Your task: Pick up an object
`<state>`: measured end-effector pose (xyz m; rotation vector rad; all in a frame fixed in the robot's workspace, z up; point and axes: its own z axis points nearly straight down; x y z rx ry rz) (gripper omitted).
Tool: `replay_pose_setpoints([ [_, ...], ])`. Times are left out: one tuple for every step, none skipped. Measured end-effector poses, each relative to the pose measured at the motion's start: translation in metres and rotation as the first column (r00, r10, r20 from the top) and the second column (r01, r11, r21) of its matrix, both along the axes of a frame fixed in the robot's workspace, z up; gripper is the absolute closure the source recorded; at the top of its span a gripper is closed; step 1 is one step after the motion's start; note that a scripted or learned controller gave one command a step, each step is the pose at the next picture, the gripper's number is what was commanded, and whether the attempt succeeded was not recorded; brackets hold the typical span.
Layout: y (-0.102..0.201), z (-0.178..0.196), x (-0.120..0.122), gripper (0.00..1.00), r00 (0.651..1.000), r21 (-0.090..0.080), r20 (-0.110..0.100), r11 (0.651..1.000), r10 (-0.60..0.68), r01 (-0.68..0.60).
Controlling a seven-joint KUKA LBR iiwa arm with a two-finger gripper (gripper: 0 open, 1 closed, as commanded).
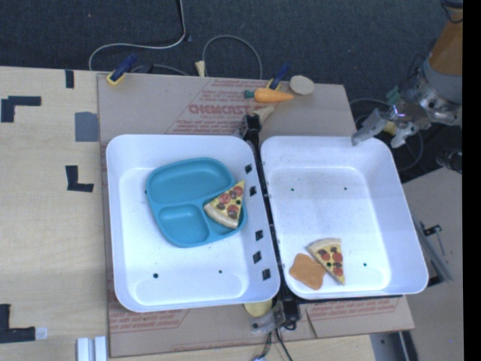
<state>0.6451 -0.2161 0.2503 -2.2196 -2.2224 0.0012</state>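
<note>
In the right bin [331,171] a pizza slice [329,258] lies near the front, touching an orange-brown flat piece [306,271] on its left. A second pizza slice [227,205] rests on the right edge of a blue divided plate [180,194] in the left bin [128,224]. My gripper [382,136] hangs over the right bin's far right corner, well away from all of these. Its two grey fingers [365,131] stand apart, open, with nothing between them.
On the cardboard behind the bins lie a toy carrot [272,95] and a beige round object [302,85]. Cables loop across the dark floor beyond. A yellowish item [258,307] sits just outside the front rims. Black clips line the seam between the bins.
</note>
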Motion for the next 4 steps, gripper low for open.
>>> replay_pose_setpoints([
  [0.007,-0.032,-0.094,0.00,1.000,0.002,-0.009,1.000,-0.004,0.004],
  [0.066,-0.098,-0.149,0.00,1.000,0.006,-0.012,1.000,0.001,-0.001],
  [0.098,-0.167,-0.161,0.00,1.000,-0.005,0.006,1.000,-0.001,0.001],
  [0.102,-0.076,-0.062,0.00,1.000,-0.003,0.015,1.000,0.005,-0.005],
])
